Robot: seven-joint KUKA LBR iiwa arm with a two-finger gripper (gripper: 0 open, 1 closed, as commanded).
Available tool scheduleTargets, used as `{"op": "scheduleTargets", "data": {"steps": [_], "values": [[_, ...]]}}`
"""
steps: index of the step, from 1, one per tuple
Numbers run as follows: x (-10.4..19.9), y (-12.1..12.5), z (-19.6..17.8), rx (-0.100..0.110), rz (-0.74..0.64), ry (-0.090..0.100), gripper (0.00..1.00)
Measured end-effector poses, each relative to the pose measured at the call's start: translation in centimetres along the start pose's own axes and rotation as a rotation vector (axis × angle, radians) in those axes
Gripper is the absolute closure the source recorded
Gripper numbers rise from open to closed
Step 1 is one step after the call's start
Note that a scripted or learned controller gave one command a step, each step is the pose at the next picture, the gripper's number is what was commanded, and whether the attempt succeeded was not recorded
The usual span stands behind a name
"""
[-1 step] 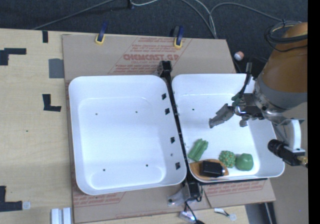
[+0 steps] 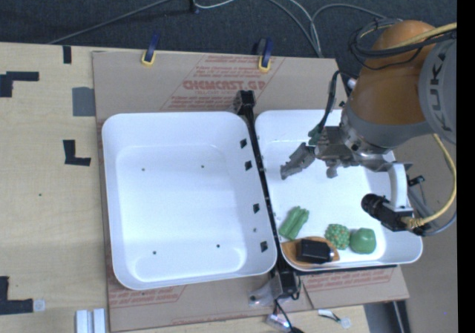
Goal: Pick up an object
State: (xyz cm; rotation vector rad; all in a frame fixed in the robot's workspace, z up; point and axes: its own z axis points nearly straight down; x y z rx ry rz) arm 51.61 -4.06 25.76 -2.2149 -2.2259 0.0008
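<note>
My gripper [image 2: 314, 166] hangs over the middle of the right bin [image 2: 282, 127], its fingers spread open with nothing between them. Along that bin's front edge lie a ridged green piece [image 2: 295, 222], a bumpy green ball [image 2: 338, 235], a smooth green block [image 2: 363, 240] and a black object [image 2: 315, 251] resting on an orange-brown item [image 2: 331, 254]. All of them sit below and in front of the gripper, apart from it.
The left bin [image 2: 178, 202] stands beside the right one, with a black divider strip [image 2: 256, 176] between them. Both rest on a cardboard sheet [image 2: 200, 83] held by clips. The arm's grey and orange body [image 2: 393, 94] covers the right bin's back right part.
</note>
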Motion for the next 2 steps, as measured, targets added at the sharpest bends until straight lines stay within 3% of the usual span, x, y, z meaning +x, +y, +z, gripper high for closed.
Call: {"op": "scheduleTargets", "data": {"steps": [1,2], "values": [[6.2,-2.2,7.2,0.005,0.000,0.000,0.00],[5.9,6.4,-10.2,-0.013,0.004,0.000,0.00]]}}
